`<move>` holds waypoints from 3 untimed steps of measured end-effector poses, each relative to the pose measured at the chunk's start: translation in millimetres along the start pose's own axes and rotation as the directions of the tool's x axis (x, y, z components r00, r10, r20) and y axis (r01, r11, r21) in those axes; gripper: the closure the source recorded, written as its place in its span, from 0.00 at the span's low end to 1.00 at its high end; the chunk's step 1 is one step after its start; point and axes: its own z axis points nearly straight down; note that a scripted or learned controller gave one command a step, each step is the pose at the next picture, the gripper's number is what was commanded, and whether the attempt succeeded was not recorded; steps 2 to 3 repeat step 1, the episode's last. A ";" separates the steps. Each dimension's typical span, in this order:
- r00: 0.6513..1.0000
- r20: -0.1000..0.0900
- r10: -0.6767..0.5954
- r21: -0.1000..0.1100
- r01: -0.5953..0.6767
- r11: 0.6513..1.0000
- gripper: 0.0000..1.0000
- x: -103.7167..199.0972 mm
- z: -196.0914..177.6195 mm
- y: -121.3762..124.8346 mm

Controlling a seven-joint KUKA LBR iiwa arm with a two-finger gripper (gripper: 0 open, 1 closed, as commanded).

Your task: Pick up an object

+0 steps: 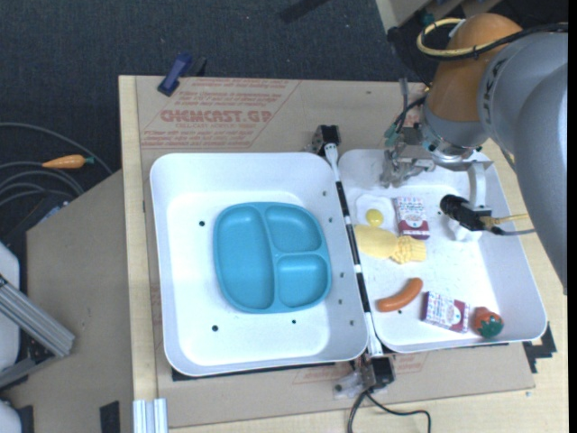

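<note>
Several toys lie in the right bin [518, 278]; the red-and-white packet [411, 215] sits just nearer than the gripper [402, 171], hovering at the far edge, jaw state impossible to tell.

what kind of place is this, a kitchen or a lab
Most likely a robotics lab, not a kitchen: a grey arm works over two white bins on a bench, the food is toys like a corn cob, and loose cables trail nearby.

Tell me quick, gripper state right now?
Gripper: at the far edge of the right bin, nothing visibly held; open or shut cannot be told.
</note>
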 end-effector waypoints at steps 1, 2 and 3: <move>1.000 0.000 0.000 0.000 0.000 1.000 0.00 0.0 0.2 -0.1; 1.000 0.000 0.000 0.000 0.000 1.000 0.00 0.0 0.2 -0.1; 1.000 0.000 0.000 0.000 0.000 1.000 0.00 0.0 0.2 -0.1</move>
